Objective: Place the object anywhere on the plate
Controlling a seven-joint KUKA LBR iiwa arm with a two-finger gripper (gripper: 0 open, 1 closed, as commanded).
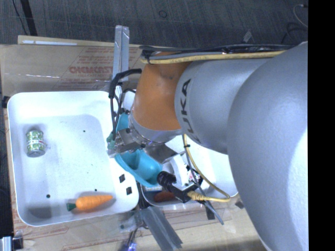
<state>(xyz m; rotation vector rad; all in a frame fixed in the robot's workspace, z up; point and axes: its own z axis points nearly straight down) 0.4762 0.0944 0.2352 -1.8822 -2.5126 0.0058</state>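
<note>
An orange carrot (92, 202) with a green top lies along the near wall of the left bin (63, 106). A small green-labelled can (35, 143) lies by that bin's left wall. My gripper (137, 164), with its teal body, hangs over the divide between the two bins, to the right of both objects and apart from them. The big grey arm with its orange band (157, 98) covers nearly all of the right bin. A dark reddish-brown sliver (164, 196) peeks out under the wrist; I cannot tell what it is.
Cardboard (57, 67) backs the bins on the far side. A metal post (121, 51) stands behind the left bin's far right corner. Cables (209, 195) loop under the wrist near the front bench edge. The left bin's floor (68, 156) has open room.
</note>
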